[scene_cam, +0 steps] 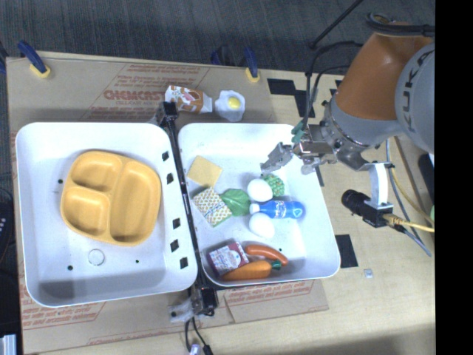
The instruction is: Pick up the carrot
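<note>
- gripper over right bin's upper right area, fingers slightly parted, nothing between them
- just below it: green item, two eggs, blue bottle
- carrot lies at right bin's near edge, beside sausage and red packet, well apart from gripper
- yellow tray in left bin

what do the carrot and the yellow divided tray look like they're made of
Carrot: probably moulded plastic, a toy; even orange colour, smooth skin with a soft sheen, green tip.
Yellow divided tray: probably plastic too; one uniform mustard colour, rounded moulded compartments, semi-matt with faint highlights. Neither can be confirmed by sight alone.
</note>
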`<state>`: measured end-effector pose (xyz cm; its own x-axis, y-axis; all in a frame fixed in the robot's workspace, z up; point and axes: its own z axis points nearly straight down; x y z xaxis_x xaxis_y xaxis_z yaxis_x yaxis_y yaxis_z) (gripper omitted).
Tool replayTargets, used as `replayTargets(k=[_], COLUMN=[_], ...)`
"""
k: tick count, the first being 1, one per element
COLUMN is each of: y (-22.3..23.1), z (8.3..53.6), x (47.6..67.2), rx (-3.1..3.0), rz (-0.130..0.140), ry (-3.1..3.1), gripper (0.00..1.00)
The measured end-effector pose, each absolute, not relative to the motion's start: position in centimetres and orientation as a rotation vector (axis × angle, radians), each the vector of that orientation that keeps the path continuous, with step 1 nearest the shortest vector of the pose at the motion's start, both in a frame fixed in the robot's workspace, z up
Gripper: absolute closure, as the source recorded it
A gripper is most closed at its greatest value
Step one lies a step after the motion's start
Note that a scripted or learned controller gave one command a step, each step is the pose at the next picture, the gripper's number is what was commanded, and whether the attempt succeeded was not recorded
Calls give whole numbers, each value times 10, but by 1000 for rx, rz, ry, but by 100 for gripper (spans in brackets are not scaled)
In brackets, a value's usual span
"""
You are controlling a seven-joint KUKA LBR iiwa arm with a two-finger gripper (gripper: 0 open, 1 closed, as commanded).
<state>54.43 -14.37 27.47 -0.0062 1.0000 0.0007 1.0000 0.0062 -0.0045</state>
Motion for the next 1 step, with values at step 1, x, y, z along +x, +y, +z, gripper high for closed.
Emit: replayTargets(k=[1], y=[-101], z=[193], x=[636], rx=[-2106], rz=[5], ry=[-2328], gripper=[0])
